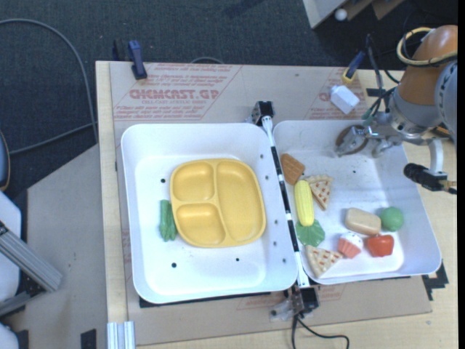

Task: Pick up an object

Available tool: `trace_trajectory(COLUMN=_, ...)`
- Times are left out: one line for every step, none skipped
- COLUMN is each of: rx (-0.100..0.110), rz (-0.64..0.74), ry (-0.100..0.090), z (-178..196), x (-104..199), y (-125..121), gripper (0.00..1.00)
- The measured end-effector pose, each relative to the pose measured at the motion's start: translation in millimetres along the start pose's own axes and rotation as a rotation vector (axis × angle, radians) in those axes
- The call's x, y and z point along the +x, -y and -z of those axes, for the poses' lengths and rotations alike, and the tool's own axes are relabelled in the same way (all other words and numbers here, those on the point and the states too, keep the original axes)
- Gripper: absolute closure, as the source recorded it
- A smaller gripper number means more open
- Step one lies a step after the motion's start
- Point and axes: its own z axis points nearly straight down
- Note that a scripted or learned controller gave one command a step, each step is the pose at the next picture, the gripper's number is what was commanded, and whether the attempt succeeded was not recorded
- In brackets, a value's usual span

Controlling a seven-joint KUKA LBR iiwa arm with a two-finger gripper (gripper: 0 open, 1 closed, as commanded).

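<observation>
The right bin (418, 195) holds several toy foods: a yellow corn cob (304, 202), a brown slice (293, 168), a waffle wedge (320, 191), a tan bread roll (362, 221), a green ball (391, 218), a red tomato (380, 245) and a green leaf (311, 233). My gripper (354, 141) hangs over the bin's far part, apart from all of them, about a hand's width behind the waffle wedge. Nothing shows in its grasp.
The left bin (138, 195) carries a yellow divided plate (216, 201) with a green pod (168, 220) lying beside it. A second wedge (321, 259) and a small red-and-white piece (349, 245) lie near the right bin's front. A white block (344, 98) rests on the bench behind.
</observation>
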Motion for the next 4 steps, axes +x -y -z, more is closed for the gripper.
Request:
trace_trajectory(rx=-0.008, rz=0.001, ry=0.014, z=10, x=-4, y=-1, gripper=1.0)
trace_trajectory(rx=-0.005, rz=0.002, ry=0.008, z=10, x=-1, y=-1, gripper=0.0)
trace_trajectory(rx=-0.004, rz=-0.004, ry=0.015, z=1, x=30, y=2, gripper=0.0)
trace_trajectory(rx=0.0, rz=0.0, ry=0.0, z=1, x=0, y=0, gripper=0.0)
